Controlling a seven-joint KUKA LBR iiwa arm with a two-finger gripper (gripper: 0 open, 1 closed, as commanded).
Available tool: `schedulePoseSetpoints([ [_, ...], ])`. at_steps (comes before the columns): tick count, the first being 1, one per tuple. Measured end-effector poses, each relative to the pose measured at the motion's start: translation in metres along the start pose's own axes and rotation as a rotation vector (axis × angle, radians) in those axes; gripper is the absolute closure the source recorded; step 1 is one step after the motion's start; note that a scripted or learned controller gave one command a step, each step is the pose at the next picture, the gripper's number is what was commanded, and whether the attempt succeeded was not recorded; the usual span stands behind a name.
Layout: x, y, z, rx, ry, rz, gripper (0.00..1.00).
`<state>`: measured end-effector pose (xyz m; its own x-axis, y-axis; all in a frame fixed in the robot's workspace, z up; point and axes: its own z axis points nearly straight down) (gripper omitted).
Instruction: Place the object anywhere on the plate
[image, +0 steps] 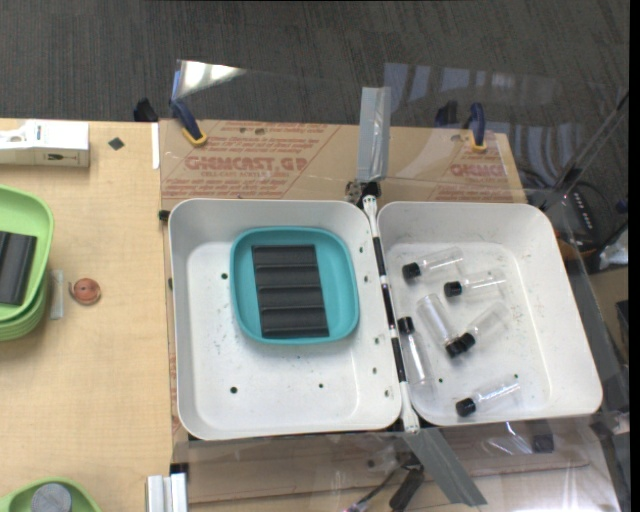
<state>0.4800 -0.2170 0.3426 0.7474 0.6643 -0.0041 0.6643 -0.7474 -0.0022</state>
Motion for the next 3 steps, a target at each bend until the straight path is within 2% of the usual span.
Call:
schedulePoseSetpoints([
  [1, -0.003, 0.0, 0.012, 0.001, 0.0, 0.084, 0.0],
  [2, -0.005, 0.002, 0.069, 0.002, -0.001, 0.142, 0.0],
  [3, -0.005, 0.002, -0.042, 0.001, -0.001, 0.271, 0.0],
])
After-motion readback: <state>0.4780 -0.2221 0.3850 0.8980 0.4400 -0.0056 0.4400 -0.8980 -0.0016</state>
